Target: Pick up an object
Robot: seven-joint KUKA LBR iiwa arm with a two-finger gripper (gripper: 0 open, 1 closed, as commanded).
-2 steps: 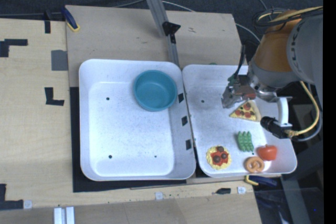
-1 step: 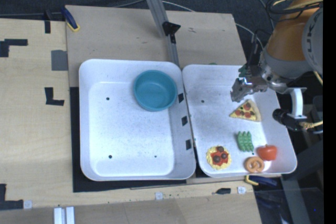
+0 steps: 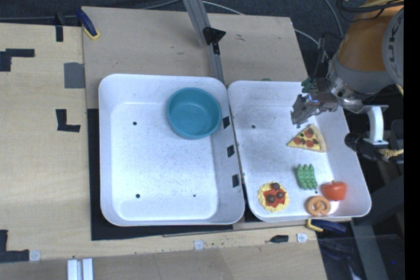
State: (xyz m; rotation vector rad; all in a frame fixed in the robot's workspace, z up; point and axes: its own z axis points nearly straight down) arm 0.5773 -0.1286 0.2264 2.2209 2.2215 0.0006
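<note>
We see the gripper (image 3: 300, 116) hovering over the right bin (image 3: 262, 141), just above the pizza slice (image 3: 307, 140) lying there, and we cannot tell its opening.

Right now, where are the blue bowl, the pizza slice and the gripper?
blue bowl (image 3: 193, 113): camera view, middle of its inside.
pizza slice (image 3: 307, 140): camera view, centre of the topped face.
gripper (image 3: 299, 116): camera view, between its fingertips, above the slice.
</note>
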